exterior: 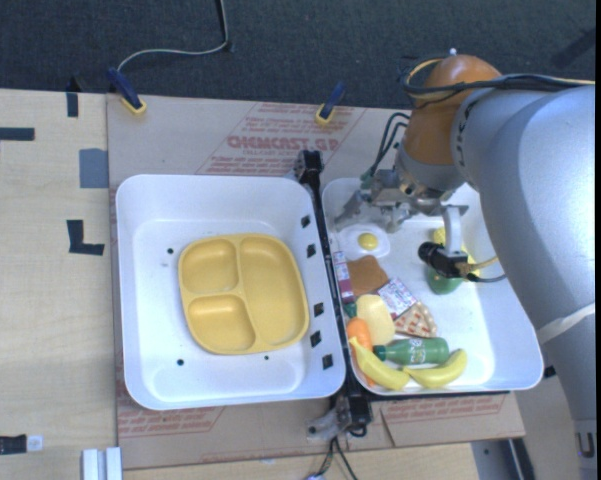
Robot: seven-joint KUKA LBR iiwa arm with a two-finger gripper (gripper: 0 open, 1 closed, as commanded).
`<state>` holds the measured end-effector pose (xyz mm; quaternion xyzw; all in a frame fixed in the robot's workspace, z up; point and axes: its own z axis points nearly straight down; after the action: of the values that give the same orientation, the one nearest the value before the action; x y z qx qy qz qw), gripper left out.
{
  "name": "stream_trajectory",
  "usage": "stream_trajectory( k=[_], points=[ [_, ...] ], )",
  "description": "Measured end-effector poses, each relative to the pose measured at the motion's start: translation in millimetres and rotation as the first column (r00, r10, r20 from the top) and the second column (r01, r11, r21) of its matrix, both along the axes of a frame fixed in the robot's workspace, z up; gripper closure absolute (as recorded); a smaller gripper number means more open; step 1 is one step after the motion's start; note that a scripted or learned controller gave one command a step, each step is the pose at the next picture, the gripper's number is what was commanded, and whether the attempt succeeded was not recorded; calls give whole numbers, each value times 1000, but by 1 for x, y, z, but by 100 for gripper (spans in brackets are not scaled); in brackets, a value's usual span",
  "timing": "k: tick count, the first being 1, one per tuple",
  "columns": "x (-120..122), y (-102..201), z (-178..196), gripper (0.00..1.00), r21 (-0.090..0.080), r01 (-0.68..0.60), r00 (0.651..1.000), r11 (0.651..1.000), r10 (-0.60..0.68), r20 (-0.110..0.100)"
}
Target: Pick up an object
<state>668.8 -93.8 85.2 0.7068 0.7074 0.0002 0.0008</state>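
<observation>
While hanging low over the far end of the right bin (500,363), claw (385,203) hides its finger spread: cannot tell. Fried egg (367,240) just beneath it; banana (415,371), green bottle (415,349), waffle piece (416,320) heaped at the near end. Yellow divided plate (244,293) alone in left bin (140,268).

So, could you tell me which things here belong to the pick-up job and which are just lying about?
Job:
gripper
fried egg
banana
green bottle
waffle piece
brown slab

Lying about:
yellow divided plate
left bin
clamps
cable
</observation>
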Motion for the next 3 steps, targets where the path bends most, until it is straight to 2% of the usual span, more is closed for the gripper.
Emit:
stream_trajectory(
  k=[1, 2, 3],
  points=[
    [0, 0, 0, 0, -1, 0, 1000, 1000, 0, 0],
    [1, 0, 11, 100, -1, -1, 1000, 1000, 1, 1],
    [1, 0, 11, 0, -2, -1, 1000, 1000, 1, 1]
  ],
)
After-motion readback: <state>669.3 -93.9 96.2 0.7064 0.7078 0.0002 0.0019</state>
